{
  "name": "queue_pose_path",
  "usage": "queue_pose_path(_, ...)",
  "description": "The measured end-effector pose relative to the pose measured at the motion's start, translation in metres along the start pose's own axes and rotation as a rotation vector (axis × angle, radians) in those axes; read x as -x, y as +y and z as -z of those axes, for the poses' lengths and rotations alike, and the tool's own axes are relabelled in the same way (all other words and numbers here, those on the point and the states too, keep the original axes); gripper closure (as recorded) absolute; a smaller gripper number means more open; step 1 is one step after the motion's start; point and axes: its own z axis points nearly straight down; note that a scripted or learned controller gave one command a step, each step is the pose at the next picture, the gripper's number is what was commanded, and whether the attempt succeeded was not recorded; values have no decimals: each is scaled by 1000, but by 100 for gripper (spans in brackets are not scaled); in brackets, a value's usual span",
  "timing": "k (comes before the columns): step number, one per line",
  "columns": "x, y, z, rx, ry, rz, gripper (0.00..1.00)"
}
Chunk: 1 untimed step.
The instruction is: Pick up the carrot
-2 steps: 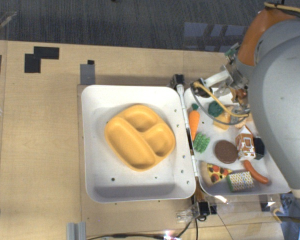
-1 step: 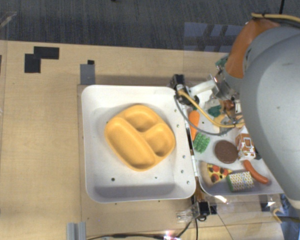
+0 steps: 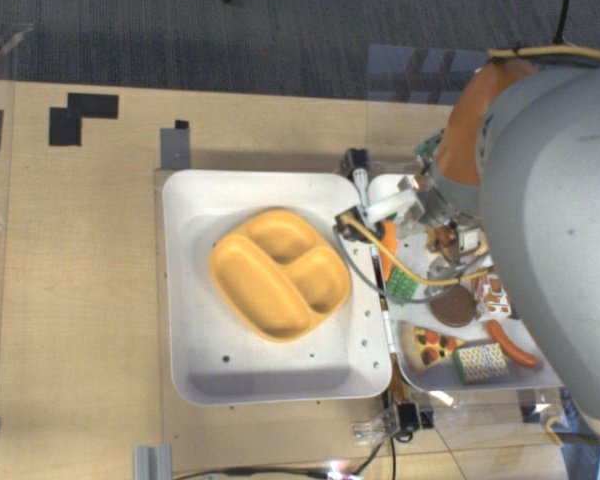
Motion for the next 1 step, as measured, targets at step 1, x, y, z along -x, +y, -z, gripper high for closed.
queue_pose_path(1, 0, 1, 0, 2, 0, 0, 0)
